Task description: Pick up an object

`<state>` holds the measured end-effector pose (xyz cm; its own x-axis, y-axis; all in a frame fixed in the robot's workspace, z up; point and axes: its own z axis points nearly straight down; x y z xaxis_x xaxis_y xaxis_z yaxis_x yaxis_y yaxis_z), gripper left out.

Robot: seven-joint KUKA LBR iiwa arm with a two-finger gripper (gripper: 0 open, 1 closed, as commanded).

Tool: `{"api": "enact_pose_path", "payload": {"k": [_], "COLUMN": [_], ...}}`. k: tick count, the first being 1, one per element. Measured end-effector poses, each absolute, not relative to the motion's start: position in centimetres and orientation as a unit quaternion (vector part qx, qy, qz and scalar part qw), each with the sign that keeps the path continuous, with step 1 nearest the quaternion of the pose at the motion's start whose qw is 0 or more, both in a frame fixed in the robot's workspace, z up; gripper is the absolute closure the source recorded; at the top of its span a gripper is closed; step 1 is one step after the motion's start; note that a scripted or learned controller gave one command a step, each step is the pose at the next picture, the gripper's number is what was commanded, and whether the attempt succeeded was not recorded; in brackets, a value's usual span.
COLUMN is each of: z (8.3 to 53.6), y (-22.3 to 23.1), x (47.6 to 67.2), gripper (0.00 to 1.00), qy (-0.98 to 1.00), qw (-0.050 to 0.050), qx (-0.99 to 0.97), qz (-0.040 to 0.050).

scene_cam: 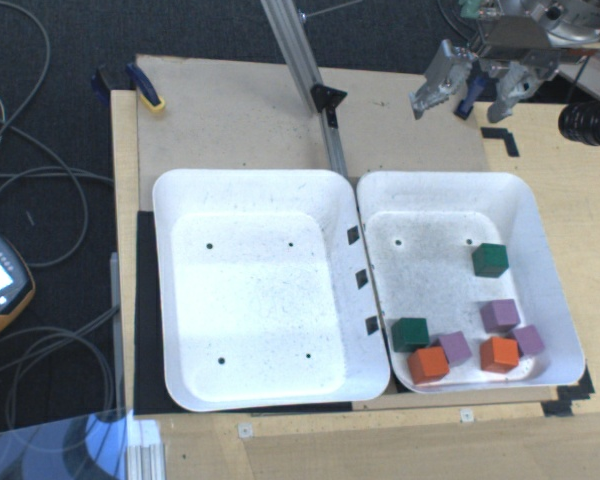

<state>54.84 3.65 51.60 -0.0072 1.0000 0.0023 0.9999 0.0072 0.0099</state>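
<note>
My gripper (467, 90) hangs high above the bench behind the right bin (540, 218), fingers spread apart and nothing between them. In the right bin lie several small blocks: a green cube (490, 259) near the right wall, another green cube (411, 333) at the front left, an orange cube (429, 364) beside it, a purple block (454, 347), a larger purple block (499, 315), an orange cube (499, 354) and a purple block (528, 341) at the front right.
The left bin (180, 208) lies beside the right one. A slanted metal rail (298, 53) crosses the bench behind the bins. A blue and yellow clamp (146, 88) sits at the bench's back left corner. Cables lie on the floor to the left.
</note>
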Motion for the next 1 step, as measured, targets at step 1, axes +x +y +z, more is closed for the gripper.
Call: {"api": "enact_pose_path", "payload": {"k": [1], "z": [55.33], "y": [8.05], "x": [52.32], "gripper": [0.0], "qy": [0.709], "qw": [0.002], "qx": [0.705], "qz": [0.0034]}}
